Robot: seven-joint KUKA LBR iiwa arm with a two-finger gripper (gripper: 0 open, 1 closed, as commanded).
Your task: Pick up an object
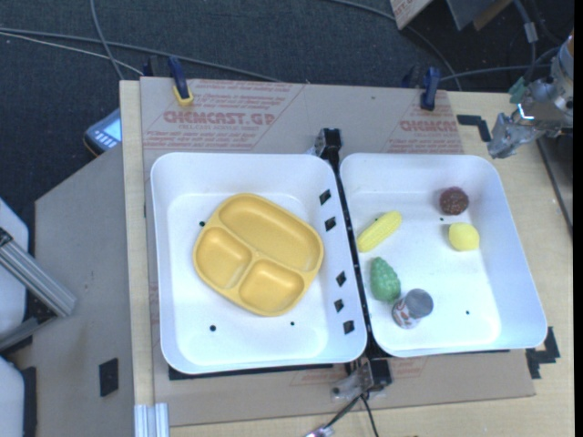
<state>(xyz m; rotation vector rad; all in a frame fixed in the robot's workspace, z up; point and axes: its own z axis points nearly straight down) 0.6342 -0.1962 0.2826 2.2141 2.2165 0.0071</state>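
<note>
Roughly, the yellow tray (pixel 259 253) filled your left bin (pixel 173 244); in the right bin (pixel 510 244), corn (pixel 379 230) lay at nine o'clock and the lemon (pixel 464 237) at three. Your hand (pixel 506 137) hung at one o'clock, grip state unclear. You wanted the isolated lemon, approached vertically.

Yellow divided plate (pixel 258 253), yellow corn (pixel 379 231) and lemon (pixel 464 237), green fruit (pixel 384 279) (bumpy-patterned), white bins (pixel 173 244).

Arm enters at upper right edge, mostly cropped; gripper (pixel 504 139) hangs low off the wrist, pointing down-left, nothing visible in it, well above bench level.
</note>
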